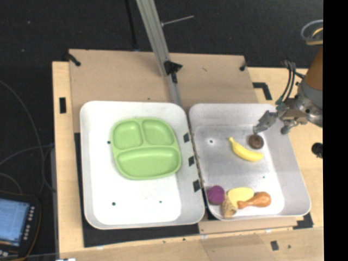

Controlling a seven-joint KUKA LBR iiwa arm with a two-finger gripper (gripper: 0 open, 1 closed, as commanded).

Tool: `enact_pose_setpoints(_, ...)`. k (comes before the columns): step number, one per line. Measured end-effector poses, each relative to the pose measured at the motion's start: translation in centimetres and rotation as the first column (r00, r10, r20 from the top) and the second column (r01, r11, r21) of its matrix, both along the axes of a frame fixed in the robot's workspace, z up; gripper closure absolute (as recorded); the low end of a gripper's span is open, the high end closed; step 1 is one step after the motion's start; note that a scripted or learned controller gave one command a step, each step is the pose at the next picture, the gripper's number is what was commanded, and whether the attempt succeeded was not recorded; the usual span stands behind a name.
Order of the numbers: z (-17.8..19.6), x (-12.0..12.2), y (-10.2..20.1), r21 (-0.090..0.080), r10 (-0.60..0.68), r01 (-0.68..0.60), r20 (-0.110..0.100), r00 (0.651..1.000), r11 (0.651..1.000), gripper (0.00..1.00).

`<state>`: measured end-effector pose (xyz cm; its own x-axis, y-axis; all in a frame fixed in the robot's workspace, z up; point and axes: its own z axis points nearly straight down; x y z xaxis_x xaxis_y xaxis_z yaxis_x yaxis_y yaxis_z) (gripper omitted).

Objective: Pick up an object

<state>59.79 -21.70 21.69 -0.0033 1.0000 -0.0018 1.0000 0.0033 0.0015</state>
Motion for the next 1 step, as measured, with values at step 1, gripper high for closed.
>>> enact_pose_setpoints(1,0.00,0.00,-0.01,-0.001,0.001,-0.001,0.000,1.000,1.000,0.00)
